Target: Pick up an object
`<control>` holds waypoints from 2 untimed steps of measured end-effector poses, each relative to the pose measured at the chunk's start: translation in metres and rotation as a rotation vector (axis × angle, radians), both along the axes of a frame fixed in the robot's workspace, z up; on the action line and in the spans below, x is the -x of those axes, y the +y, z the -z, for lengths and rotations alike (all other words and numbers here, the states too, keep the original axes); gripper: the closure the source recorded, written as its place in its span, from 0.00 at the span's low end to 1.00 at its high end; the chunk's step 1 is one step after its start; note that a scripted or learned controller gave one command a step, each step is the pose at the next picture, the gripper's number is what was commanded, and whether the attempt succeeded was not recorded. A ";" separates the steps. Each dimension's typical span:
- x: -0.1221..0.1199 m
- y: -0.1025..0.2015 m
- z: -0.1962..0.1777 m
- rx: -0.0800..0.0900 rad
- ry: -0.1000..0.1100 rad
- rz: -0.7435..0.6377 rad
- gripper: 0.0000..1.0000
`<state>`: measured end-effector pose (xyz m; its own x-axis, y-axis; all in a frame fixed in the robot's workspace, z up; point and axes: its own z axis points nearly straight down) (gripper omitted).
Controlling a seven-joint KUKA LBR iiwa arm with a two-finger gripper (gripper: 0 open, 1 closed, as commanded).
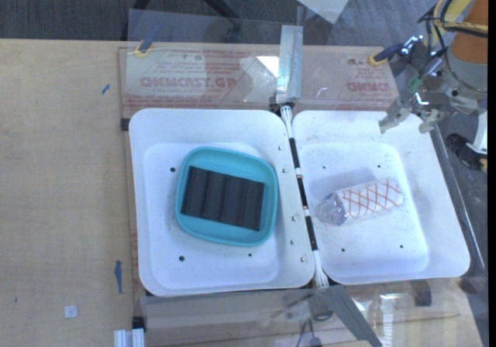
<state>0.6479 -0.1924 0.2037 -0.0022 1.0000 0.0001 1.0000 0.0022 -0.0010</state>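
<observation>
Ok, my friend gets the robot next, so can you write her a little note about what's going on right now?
Gripper: over the right bin's back right corner, fingers apart, nothing between them.
Things: a teal tray with a dark ribbed insert lies in the left bin; a clear packet with orange crisscross lies in the right bin, apart from the gripper.
Done: nothing picked up.
Left: lower onto one thing, close, lift.

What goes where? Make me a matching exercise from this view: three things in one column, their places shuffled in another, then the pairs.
Things:
1. teal tray
2. clear bottle with orange net pattern
3. gripper

Places:
A. above the right bin's far right corner
B. lying in the right bin
C. in the left bin

Pairs: 1-C, 2-B, 3-A
</observation>
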 end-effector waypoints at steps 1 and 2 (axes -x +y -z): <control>0.000 0.000 0.000 0.000 0.000 0.000 0.00; 0.071 -0.030 0.074 -0.002 0.001 0.051 0.00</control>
